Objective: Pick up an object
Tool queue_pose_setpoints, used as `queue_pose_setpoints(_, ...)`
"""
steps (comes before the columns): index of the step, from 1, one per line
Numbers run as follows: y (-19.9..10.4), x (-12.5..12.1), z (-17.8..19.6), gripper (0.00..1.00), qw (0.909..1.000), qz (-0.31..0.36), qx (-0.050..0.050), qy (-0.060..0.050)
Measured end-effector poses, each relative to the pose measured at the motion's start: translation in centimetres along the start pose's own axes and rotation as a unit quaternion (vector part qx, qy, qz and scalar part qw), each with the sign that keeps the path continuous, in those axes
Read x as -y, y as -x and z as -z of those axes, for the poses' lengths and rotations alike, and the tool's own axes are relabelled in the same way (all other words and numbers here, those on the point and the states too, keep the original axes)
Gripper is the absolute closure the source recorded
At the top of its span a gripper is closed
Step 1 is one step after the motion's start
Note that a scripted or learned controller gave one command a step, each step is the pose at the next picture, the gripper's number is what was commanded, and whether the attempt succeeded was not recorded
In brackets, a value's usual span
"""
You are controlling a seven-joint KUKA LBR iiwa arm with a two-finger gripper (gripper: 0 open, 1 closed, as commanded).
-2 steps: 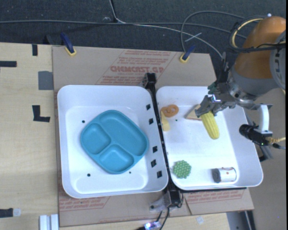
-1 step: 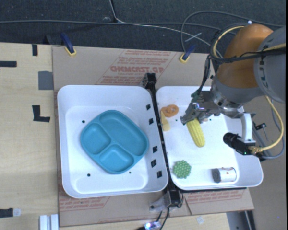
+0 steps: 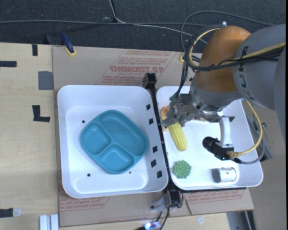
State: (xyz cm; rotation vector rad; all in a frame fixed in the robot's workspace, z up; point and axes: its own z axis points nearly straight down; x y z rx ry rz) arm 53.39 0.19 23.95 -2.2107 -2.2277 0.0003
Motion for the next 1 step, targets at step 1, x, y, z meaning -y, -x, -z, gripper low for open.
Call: queue_pose_setpoints(1, -5.10, 1.14, 0.37, 1.00, 1.0000, 0.000, 0.000, 0.000)
